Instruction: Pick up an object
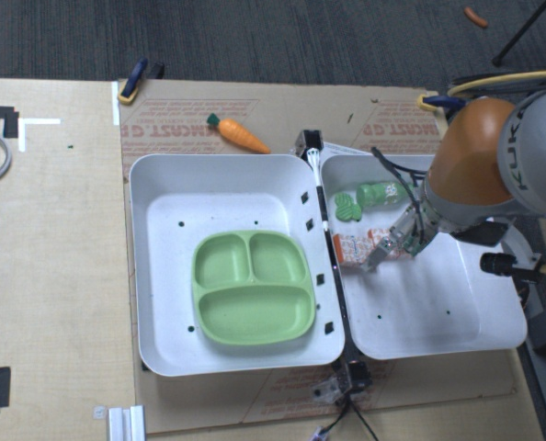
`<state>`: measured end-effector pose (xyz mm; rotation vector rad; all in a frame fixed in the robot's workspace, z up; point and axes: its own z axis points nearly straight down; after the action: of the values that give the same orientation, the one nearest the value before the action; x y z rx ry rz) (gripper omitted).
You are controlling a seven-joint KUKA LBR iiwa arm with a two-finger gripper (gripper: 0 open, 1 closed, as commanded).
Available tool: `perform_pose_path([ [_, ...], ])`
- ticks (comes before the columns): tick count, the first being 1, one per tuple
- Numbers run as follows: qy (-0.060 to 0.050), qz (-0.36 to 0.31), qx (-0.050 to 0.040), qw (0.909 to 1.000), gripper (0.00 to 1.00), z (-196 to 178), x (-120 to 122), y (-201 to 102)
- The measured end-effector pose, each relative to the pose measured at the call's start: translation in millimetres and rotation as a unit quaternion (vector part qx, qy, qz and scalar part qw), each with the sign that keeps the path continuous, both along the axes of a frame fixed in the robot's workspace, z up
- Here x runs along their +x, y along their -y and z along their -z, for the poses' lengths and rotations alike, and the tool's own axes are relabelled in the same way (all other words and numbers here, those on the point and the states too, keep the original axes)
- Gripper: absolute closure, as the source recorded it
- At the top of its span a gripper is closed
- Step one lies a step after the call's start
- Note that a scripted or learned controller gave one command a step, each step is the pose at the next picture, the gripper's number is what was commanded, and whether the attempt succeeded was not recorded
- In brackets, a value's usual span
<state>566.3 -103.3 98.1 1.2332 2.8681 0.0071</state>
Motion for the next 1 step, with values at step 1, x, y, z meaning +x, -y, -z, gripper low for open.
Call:
perform_pose_path([
  [1,-0.009,0.012,0.0015,0.9999,0.0,-94.2,22.5,-59.7],
])
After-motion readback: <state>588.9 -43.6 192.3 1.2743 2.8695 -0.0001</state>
